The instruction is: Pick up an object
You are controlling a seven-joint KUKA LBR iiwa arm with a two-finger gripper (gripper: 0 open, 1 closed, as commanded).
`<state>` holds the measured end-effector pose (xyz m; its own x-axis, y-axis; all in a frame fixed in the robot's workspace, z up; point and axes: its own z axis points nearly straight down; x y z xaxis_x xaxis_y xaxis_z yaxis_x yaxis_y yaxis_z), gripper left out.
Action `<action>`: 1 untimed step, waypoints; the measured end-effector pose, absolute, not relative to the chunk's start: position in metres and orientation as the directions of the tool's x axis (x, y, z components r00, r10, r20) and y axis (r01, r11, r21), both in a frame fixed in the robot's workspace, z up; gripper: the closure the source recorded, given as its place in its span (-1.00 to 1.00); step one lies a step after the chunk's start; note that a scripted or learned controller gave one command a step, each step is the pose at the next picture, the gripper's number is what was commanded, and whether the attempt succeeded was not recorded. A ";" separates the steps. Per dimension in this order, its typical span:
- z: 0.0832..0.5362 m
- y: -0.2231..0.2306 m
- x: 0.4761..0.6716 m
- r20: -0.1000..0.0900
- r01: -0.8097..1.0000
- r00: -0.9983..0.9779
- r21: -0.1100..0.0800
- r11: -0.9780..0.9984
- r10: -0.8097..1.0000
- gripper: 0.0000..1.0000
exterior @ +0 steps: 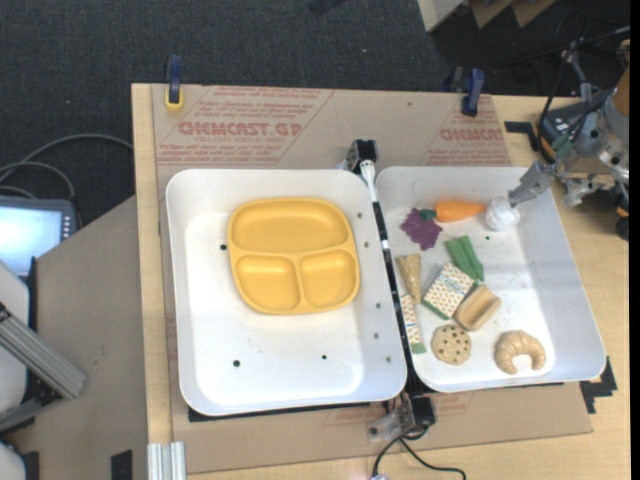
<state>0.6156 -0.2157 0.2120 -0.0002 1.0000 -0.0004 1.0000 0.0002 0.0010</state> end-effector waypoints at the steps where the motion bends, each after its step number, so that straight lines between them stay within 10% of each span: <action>1: 0.079 -0.206 0.651 0.001 1.000 -0.004 -0.006 0.004 1.000 -1.00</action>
